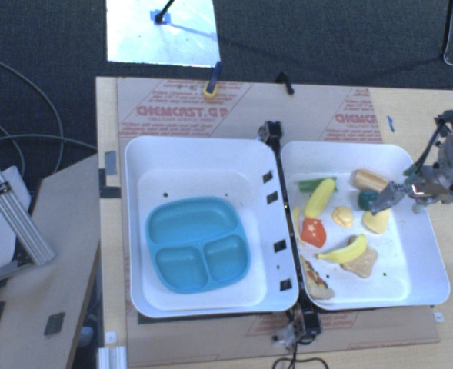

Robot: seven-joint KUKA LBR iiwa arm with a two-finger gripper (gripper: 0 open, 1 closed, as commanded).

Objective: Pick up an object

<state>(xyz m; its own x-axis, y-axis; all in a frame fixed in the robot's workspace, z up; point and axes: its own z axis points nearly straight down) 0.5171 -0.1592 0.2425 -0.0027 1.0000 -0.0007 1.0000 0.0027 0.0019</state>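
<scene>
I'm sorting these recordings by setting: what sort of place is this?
Most likely a robotics lab test bench, not a kitchen: two shallow white plastic bins sit on a board, toy plastic food like a yellow banana fills one, and a blue divided tray lies in the other.

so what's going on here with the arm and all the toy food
A robot arm reaches in from the right, its gripper low over the right bin, among toy food. It sits near a teal piece and a pale yellow piece; nothing is visibly lifted yet. A corn cob, banana and tomato lie nearby. The left bin holds a blue divided plate.
</scene>
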